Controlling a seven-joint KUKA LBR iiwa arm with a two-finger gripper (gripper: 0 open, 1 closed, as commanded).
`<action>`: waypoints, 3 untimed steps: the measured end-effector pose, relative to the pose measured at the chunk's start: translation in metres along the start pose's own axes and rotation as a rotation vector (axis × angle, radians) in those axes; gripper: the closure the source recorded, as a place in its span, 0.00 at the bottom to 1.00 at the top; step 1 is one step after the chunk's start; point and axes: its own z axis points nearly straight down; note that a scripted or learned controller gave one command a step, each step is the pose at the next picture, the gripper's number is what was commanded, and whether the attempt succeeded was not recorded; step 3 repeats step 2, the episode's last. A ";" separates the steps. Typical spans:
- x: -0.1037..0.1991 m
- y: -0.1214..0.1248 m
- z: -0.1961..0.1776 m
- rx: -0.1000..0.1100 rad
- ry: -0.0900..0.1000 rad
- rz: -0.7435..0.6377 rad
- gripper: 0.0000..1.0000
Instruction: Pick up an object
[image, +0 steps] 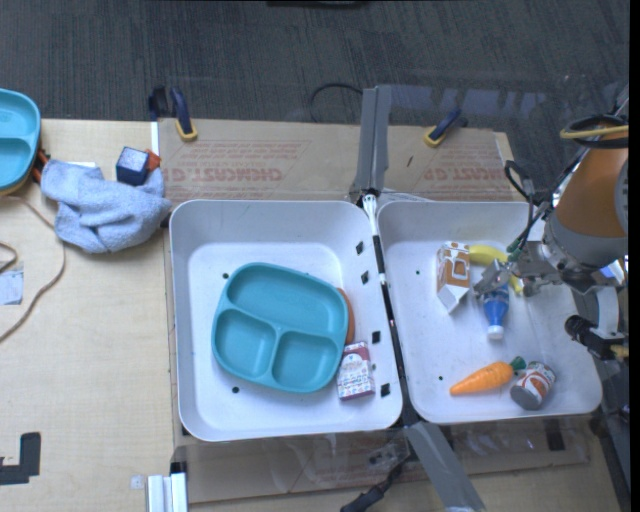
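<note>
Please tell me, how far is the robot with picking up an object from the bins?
Nothing looks lifted yet: the carrot, the blue-capped tube and the banana all lie in the right bin. The gripper is low over the tube and banana, so a grasp there seems in hand. Closing and lifting remain.

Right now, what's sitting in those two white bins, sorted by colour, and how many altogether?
Teal: 1, the divided plate
Red and white: 1, the small packet
Orange and white: 1, the carton
Yellow: 1, the banana
Blue and white: 1, the small bottle
Orange: 1, the carrot
Grey and orange: 1, the can
Total: 7
</note>
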 end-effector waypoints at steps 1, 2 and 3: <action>-0.001 0.000 -0.009 0.000 -0.001 0.001 1.00; 0.047 -0.029 -0.110 0.002 0.000 0.029 1.00; 0.047 -0.029 -0.110 0.002 0.000 0.029 1.00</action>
